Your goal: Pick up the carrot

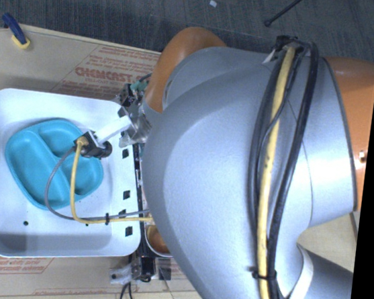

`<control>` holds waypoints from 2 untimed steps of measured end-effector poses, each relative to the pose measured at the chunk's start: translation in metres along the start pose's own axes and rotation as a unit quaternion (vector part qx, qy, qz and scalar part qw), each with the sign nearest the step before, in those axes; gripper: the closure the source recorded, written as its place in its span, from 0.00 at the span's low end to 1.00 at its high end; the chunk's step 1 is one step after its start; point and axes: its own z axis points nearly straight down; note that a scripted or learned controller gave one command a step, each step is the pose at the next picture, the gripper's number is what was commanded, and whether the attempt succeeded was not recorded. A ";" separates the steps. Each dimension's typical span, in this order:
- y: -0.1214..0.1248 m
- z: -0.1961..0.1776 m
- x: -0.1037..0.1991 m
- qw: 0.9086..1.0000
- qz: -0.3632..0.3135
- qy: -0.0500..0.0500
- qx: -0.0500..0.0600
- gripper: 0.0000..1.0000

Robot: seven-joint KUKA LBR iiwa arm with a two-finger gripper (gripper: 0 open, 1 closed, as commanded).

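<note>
Overhead view of the tabletop, here a brown printed board. The grey arm enters from the right and covers the right half of the scene; its orange band shows at the upper centre. A bundle of black and yellow cables runs along the arm's housing.

The white bin on the left holds a blue dish, which lies in the bin's left and middle part. The wrist hangs over the bin's upper right corner. From it a short white piece leads down-left to a black fitting above the dish's right edge. A yellow cable and a thinner grey one loop from that fitting across the dish and back under the arm.

A small blue-and-yellow tool lies on the tabletop, beyond the bin's far left corner.

Whether the jaws are open or closed cannot be told. Where the carrot lies cannot be told either.
</note>
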 end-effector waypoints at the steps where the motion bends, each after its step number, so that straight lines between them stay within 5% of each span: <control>1: 0.027 -0.075 0.006 0.991 -0.133 0.006 -0.002 0.00; 2: 0.076 0.001 -0.071 0.995 -0.098 0.000 -0.001 0.00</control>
